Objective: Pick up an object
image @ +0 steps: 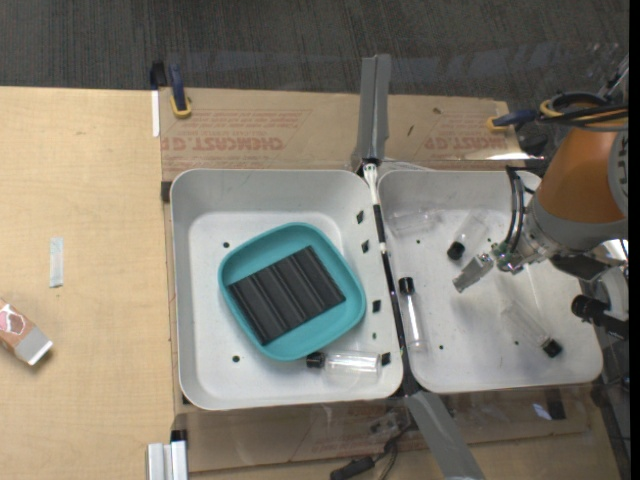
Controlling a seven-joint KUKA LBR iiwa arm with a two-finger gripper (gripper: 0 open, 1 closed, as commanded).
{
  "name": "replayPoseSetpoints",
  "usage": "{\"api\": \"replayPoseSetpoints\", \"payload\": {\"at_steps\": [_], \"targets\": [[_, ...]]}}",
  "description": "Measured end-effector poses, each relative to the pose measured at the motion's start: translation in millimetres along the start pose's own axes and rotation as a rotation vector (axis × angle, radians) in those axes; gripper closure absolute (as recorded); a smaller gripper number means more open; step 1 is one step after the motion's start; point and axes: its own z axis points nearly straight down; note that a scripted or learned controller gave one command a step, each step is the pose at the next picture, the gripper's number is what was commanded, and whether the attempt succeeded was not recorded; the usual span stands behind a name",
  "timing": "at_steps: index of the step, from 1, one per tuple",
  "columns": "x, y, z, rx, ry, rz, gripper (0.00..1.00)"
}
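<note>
Your claw (470, 276) sits low in the right bin (500, 373); finger state unreadable. Nothing visibly held, so the pick remains undone.

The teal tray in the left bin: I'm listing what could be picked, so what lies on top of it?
On the teal tray lies one dark ribbed rectangular pad, covering most of its floor. Whatever is beneath the pad, or under the tray in the left bin, is hidden.

Illumination is even and diffuse from overhead, moderately bright. The white bins (290, 193) show mild glare without harsh clipping; shadows are soft and short. Focus is slightly soft throughout, with visible grain. The dark floor (300, 18) at top lacks detail.
</note>
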Motion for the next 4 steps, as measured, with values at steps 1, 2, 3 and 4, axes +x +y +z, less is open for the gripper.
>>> {"api": "replayPoseSetpoints", "payload": {"at_steps": [1,2,3,4], "targets": [[-20.8,59.6,19.2,-0.003,-0.002,-0.054,0.0],[-21.2,59.5,10.0,-0.002,-0.004,-0.056,1.0],[40.1,120.6,-86.3,-0.002,-0.002,-0.031,1.0],[68.2,143.2,-100.9,-0.002,-0.002,-0.027,1.0]]}}
